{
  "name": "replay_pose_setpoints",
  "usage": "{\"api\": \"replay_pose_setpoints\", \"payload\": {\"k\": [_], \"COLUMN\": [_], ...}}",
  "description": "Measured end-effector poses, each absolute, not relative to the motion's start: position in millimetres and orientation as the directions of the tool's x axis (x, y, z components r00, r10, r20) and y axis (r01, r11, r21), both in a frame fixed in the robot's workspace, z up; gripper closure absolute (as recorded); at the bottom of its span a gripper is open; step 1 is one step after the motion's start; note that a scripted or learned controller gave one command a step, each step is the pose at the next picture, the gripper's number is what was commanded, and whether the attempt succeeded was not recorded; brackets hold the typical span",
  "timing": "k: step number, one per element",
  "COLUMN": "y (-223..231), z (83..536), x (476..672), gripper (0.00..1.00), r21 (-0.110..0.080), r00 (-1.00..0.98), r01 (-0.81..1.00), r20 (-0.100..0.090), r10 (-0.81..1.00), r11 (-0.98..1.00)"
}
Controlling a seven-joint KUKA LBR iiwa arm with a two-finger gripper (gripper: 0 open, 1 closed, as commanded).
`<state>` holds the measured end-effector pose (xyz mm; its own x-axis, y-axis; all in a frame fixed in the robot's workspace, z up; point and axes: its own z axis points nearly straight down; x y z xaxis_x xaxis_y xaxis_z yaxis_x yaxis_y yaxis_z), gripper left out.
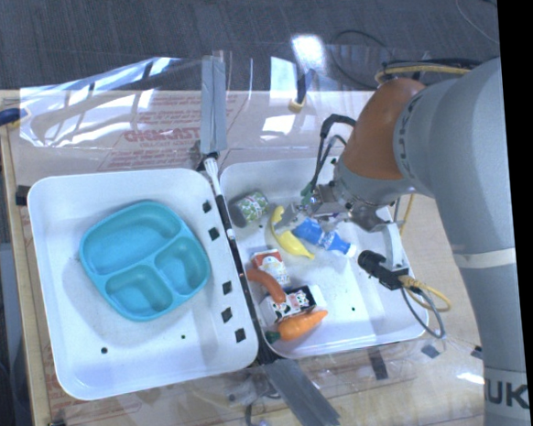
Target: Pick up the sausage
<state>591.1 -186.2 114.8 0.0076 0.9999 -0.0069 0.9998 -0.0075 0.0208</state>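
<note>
The surface (104, 137) carries two white bins. The reddish-orange sausage (266, 283) lies at the right bin's (367, 324) left side, above a carrot-shaped orange toy (303, 325). A yellow banana (290, 239) sits near the hand (320, 211); its grip probably cannot be told here.

I see the sausage (268, 281), a short reddish-orange link, lying on its side at a slant in the right bin (386, 327), close to the divider wall, partly over a small white-and-red carton (268, 261).
</note>
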Motion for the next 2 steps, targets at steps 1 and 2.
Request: {"api": "replay_pose_setpoints", "payload": {"k": [1, 2], "y": [-144.1, -147.8], "z": [104.4, 104.6], "x": [601.8, 619.8], "gripper": [0.0, 0.0], "r21": [0.022, 0.015], "r00": [0.066, 0.292], "r01": [0.998, 0.956], "r20": [-0.007, 0.004], "r10": [0.998, 0.956], "r11": [-0.066, -0.292]}}
